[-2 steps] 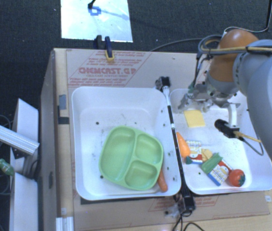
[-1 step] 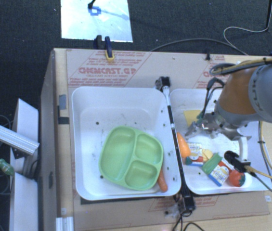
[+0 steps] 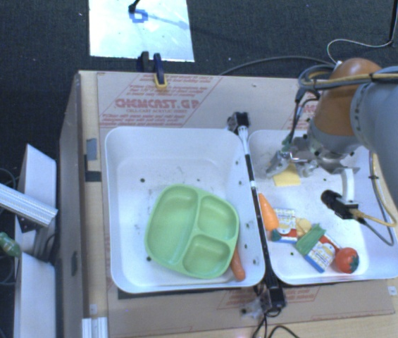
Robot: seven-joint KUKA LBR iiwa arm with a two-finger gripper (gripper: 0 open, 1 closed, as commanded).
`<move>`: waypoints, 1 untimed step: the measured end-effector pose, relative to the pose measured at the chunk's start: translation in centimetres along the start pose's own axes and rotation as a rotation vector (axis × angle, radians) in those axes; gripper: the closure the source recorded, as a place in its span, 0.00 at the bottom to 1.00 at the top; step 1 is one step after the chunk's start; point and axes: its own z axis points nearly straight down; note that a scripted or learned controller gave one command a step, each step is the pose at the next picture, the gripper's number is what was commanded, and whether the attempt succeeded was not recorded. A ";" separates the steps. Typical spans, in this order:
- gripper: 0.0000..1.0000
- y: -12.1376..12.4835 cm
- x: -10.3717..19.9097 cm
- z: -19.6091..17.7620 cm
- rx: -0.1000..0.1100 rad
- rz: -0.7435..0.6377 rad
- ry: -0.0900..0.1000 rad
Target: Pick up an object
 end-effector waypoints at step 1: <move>1.00 0.1 0.0 -1.1 -0.002 -0.001 0.000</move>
